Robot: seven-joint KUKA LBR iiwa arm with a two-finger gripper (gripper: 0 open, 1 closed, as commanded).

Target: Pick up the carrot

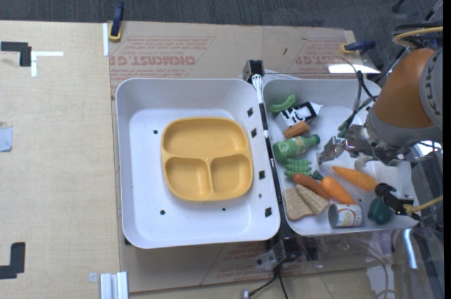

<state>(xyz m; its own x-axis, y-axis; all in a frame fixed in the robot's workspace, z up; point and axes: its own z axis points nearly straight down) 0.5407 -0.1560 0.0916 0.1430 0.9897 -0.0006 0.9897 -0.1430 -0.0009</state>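
Observation:
Several orange, carrot-like toys lie in the right bin (331, 92). The largest carrot (356, 178) lies on its side at the bin's right, just below and right of my gripper (334, 149). A second, redder carrot (338, 190) lies next to it toward the front, with a thin red-orange piece (310, 184) on its left. Near the black-and-white packet (301, 111) rests a small orange piece (297, 128). My gripper hangs over the middle of the right bin, with the orange-banded wrist (407, 89) behind it. I see nothing held in it.
The left bin (141, 171) holds a yellow divided plate (208, 158). The right bin is crowded with a green bottle (296, 146), green vegetable pieces (299, 167), crackers (304, 202), a small can (345, 216) and a dark green cup (379, 211). Cables run along the right side.

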